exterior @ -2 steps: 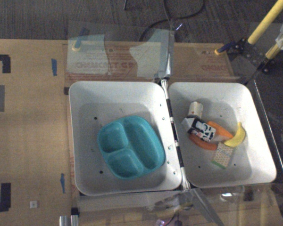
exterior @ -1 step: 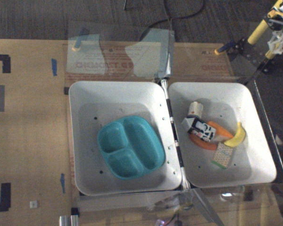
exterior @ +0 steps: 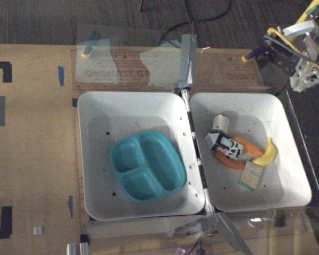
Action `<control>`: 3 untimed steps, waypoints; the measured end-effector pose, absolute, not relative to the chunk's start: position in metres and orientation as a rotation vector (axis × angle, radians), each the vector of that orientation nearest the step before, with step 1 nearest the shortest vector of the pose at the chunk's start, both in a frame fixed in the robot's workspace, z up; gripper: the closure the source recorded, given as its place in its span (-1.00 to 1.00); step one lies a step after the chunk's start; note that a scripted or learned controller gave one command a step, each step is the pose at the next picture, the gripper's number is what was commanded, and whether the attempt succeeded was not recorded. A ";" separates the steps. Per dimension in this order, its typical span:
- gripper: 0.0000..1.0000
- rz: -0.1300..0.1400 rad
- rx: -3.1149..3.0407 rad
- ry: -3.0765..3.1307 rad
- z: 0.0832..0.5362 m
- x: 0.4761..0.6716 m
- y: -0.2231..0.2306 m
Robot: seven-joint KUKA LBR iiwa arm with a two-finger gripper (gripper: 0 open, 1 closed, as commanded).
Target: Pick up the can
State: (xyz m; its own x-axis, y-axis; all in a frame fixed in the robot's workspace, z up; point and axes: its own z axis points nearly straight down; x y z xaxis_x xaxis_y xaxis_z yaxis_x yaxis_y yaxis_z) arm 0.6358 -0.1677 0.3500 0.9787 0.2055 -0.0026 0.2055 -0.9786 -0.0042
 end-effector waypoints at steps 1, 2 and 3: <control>1.00 0.000 -3.115 -0.411 0.434 0.591 -0.224; -1.00 0.001 -3.115 -0.411 0.433 0.591 -0.224; -1.00 0.004 -3.084 -0.583 0.228 0.660 -0.180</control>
State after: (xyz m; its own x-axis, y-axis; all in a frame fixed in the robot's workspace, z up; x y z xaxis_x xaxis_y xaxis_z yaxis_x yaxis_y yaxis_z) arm 0.6605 -0.1804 0.2277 0.9311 0.3648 -0.0020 0.3648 -0.9311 -0.0035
